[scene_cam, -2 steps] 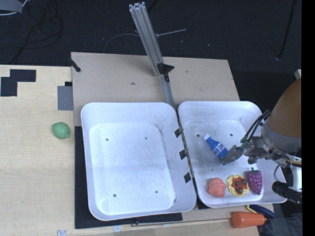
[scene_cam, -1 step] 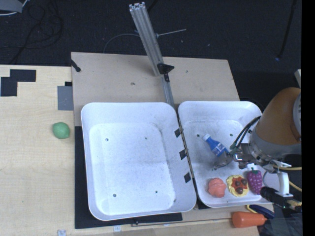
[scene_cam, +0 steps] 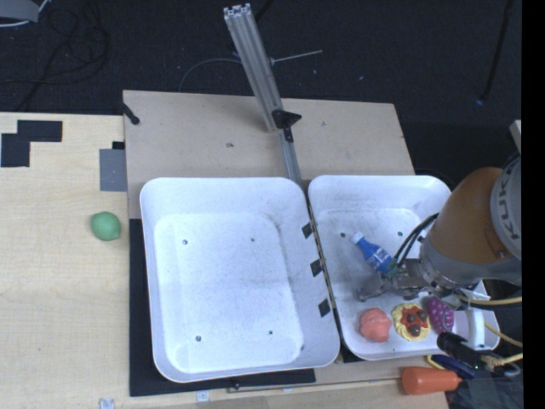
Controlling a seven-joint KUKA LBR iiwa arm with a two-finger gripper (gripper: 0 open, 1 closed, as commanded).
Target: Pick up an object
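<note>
The arm reaches in from the right, its orange band bulking over the right bin and hiding that bin's right wall and part of its floor. Black cables loop from the wrist down toward the claw, which sits low in the bin, dark and hard to make out; whether it is spread or closed cannot be told, and nothing can be seen gripped in it. A small blue bottle lies tilted just beside the claw, its lower end lost against the metal. Near the bin's front edge lie a pink ball, a yellow and red toy and a purple piece, partly covered by the wrist. An orange thing lies on the surface outside the bin, cut off on its right by dark gear. The left bin lies alongside. A green ball rests on the surface, well apart to the left.
</note>
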